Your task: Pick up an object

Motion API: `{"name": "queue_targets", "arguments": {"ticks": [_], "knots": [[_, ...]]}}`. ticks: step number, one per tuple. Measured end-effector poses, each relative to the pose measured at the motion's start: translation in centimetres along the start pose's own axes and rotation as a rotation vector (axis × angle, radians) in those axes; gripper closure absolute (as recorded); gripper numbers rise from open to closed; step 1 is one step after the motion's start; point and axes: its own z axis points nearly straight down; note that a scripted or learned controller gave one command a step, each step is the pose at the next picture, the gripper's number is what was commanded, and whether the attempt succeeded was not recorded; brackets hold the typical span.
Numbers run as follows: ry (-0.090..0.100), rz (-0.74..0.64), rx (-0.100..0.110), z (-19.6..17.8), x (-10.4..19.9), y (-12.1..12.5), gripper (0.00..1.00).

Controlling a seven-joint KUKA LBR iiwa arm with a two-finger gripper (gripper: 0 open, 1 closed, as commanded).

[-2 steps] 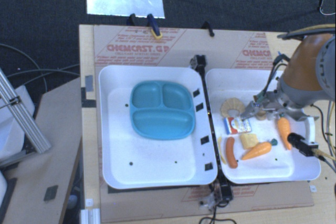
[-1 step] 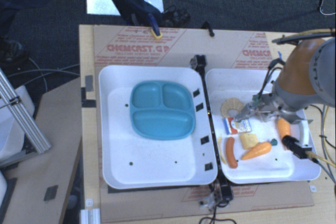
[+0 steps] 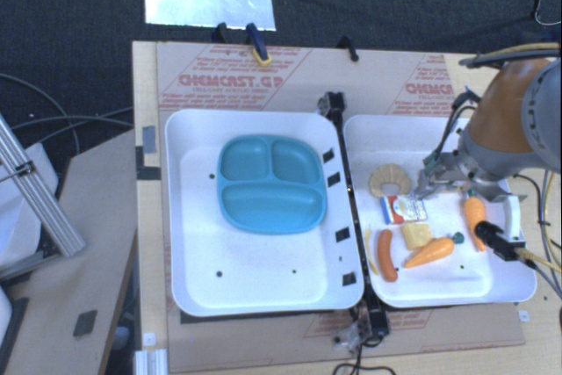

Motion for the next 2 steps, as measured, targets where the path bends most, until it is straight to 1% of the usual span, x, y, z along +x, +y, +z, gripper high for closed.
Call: {"name": "queue_targets", "arguments": {"ticks": [1, 2], "knots": [[-0.004, -0.003, 0.007, -5.8, 0.8, -0.3, 1.0], [-0.003, -0.004, 0.007, -10.4, 1.5, -0.2, 1.0]]}}
